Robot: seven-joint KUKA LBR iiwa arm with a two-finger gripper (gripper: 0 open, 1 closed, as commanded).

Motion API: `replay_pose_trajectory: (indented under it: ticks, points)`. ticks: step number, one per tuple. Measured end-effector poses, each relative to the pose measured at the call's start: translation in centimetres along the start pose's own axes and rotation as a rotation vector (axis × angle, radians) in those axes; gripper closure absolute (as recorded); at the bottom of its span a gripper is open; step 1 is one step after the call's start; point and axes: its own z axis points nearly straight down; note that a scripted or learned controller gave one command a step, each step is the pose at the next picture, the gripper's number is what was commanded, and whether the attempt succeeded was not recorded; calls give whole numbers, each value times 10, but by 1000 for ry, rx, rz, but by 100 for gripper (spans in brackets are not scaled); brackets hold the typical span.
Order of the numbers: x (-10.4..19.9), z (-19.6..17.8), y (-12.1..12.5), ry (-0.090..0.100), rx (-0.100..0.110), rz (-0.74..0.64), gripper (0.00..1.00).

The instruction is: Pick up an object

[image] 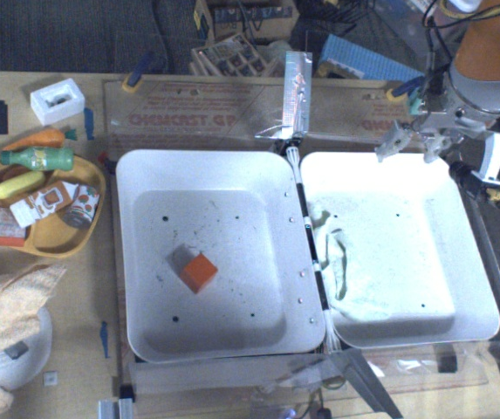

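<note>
Small orange block with a grey face [196,271] lies on the floor of the left white bin [145,182], a little below and left of centre, alone there. Sits turned diagonal to the bin walls, one corner toward the near edge. Nearly cubic; no clear long axis from this slant, maybe slightly longer along the upper-left to lower-right diagonal, but the view is too coarse to be sure.

Two-finger gripper [414,144] hangs at the far rim of the right white bin [472,260], fingers spread apart, nothing between them. Well apart from the block, with the divider between the bins in the way.

Risks, as judged:
- A descent here closes on bare plastic; only a pale greenish smear [337,256] lies in the right bin.
- Block is rotated; fingers aligned to the bin walls would meet corners and squirt it aside.
- Low travel across could clip the divider.
</note>
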Motion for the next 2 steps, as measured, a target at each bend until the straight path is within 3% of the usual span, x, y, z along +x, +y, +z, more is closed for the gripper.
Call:
replay_pose_trajectory:
  ticks: [1, 2]
  points:
    - [18, 54, -105, 0, 0, -129, 0]
    - [54, 91, -117, 2, 3, 85, 0]
